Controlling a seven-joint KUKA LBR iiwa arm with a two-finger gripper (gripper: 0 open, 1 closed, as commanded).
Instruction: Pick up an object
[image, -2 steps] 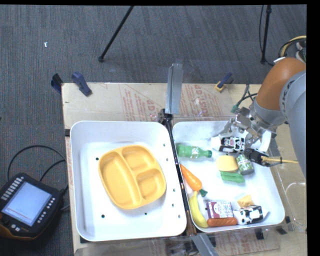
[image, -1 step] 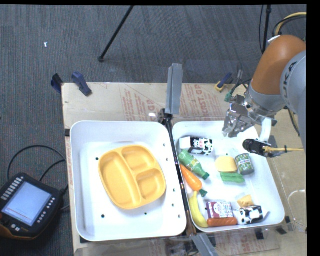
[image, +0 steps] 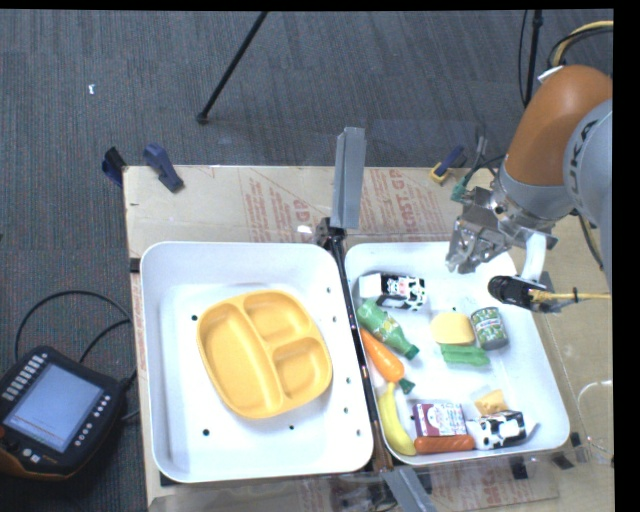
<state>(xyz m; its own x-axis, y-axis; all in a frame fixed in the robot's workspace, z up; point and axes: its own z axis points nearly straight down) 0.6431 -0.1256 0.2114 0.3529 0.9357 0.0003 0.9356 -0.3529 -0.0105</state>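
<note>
— Where are you being watched from?

— From one fixed camera above my bench (image: 230, 200), tilted down at a slant, so the far edge sits near the top of the picture and the near edge at the bottom.

— How much does it take in?

— Both bins whole: the left bin (image: 160, 300) and the right bin (image: 545, 375) side by side, plus dark carpet (image: 120, 70) beyond and to the left. It stands far enough back that the items in the bins look small.

— And you?

— My arm (image: 560, 130) comes in from the picture's right, in the upper corner.
</note>
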